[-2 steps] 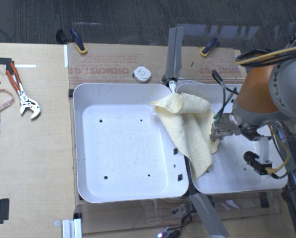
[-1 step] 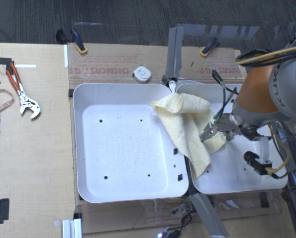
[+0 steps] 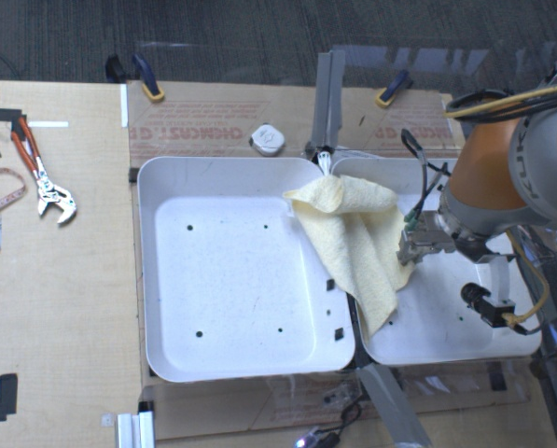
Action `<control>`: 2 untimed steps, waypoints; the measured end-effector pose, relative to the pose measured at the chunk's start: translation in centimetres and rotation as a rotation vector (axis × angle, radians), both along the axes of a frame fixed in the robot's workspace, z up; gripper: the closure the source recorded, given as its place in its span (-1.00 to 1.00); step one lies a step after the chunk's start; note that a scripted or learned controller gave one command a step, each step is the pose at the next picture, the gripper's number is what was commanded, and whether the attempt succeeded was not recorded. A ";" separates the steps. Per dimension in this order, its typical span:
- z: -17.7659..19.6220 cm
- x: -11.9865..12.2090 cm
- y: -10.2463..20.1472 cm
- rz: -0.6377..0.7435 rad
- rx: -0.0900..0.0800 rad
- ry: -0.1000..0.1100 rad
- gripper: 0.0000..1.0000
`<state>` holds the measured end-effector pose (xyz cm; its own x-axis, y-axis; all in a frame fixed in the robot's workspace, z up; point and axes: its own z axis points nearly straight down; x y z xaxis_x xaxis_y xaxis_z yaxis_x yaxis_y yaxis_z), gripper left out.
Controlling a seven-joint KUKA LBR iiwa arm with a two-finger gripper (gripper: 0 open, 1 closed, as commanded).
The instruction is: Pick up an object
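Cloth draped over the divider between the two bins

Pale yellow towel (image 3: 357, 241) straddles the left bin (image 3: 166, 278) wall; soft, light, best pinched at a fold. Gripper (image 3: 410, 248) touches its right edge; whether the claw grips is unclear.

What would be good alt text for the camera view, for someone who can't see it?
A pale yellow cloth lies draped over the divide between two shallow white bins, the left bin and the right bin, with the grey-and-orange robot arm reaching in from the right so its tool sits at the cloth's right edge. An adjustable wrench lies on the wooden bench to the left.
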<state>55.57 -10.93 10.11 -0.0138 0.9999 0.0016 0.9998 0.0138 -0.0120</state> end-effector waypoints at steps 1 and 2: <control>0.0 0.0 0.0 0.001 0.000 0.000 -1.00; 0.6 0.0 -0.1 -0.002 0.001 0.004 1.00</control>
<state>55.59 -11.03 10.67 -0.0114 0.9999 0.0022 0.9998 0.0114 -0.0165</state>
